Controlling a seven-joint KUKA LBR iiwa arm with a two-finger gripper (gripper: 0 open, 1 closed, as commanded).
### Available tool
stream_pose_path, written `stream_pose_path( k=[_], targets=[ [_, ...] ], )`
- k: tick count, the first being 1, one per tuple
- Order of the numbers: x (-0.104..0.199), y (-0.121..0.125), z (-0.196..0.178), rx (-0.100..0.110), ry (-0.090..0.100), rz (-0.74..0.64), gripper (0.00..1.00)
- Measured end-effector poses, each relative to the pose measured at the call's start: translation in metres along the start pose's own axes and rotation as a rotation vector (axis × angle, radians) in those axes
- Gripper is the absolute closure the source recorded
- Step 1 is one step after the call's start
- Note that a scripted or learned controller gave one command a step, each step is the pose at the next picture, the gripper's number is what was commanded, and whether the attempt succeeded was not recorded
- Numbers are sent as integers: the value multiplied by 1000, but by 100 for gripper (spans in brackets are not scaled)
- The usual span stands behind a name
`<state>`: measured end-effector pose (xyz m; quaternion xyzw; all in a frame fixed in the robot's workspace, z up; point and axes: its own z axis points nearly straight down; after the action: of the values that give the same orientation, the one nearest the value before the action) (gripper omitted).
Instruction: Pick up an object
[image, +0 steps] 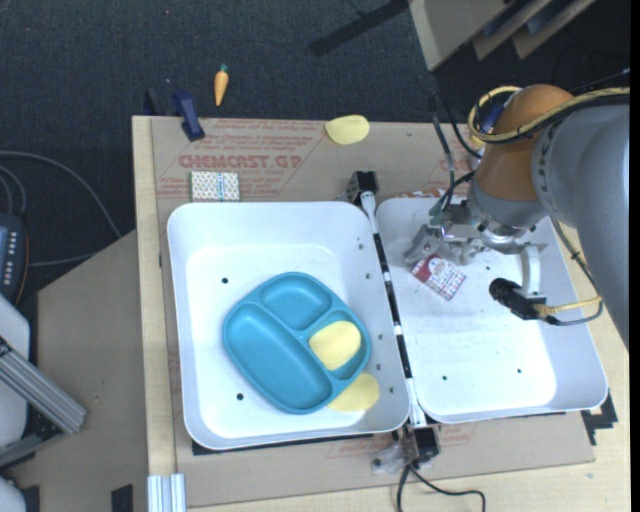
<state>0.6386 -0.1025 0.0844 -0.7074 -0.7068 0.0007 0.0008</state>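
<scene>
End effector (437, 243) hangs over the red-and-white packet (440, 276) in the right bin (560, 385); finger state unclear

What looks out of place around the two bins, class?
A yellow piece lies on the bench beyond the bins, and another sits half under the blue plate, tilting it. A small carrot lies on the floor.

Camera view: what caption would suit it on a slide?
Robot arm lowers its gripper over a red-and-white packet in the right bin; a blue tray fills the left.
</scene>
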Motion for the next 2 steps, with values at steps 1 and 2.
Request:
stream_pose_path(
  k=[1,2],
  targets=[
    [1,1,-11,-3,0,0,100],
    [1,1,-10,-2,1,0,0]
  ],
)
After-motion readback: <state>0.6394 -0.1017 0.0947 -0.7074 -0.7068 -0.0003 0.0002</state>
